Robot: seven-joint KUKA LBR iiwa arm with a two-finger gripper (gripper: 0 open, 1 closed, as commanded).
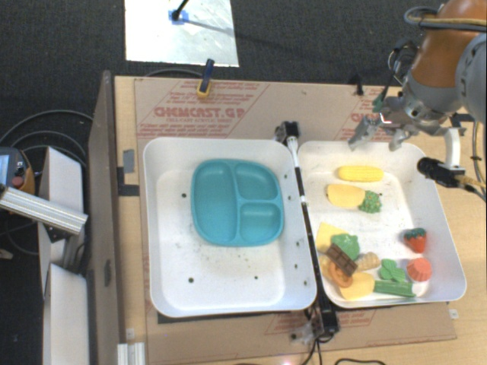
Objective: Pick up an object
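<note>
Arm: the grey arm with the orange band (455, 48) comes in at the upper right of the frame.
Gripper: the gripper (378, 136) hangs over the top edge of the right bin. Its 2 fingers are spread apart with nothing between them.
Right bin: the white right bin (449, 238) fills the lower right of the frame and has toy food in it.
Corn: a yellow corn cob (359, 174) lies near the top of the right bin, just below the gripper and not touching it.
Yellow piece: a flat yellow piece (345, 196) lies just under the corn, with a small green broccoli (371, 202) touching its right side.
Strawberry: a red strawberry (415, 239) sits alone near the right wall of the bin.
Food pile: at the bottom of the right bin there is a pile (358, 265) of yellow, green, brown and tan pieces pressed close together. I cannot tell what each one is.
Orange piece: a round orange-red piece (419, 270) lies at the lower right of the pile.
Left bin: the white left bin (171, 280) sits in the middle of the frame, side by side with the right bin.
Plate: a blue plate (236, 202) with 3 parts lies flat in the left bin.
Bench: both bins rest on a brown board (228, 109) with red letters.
</note>
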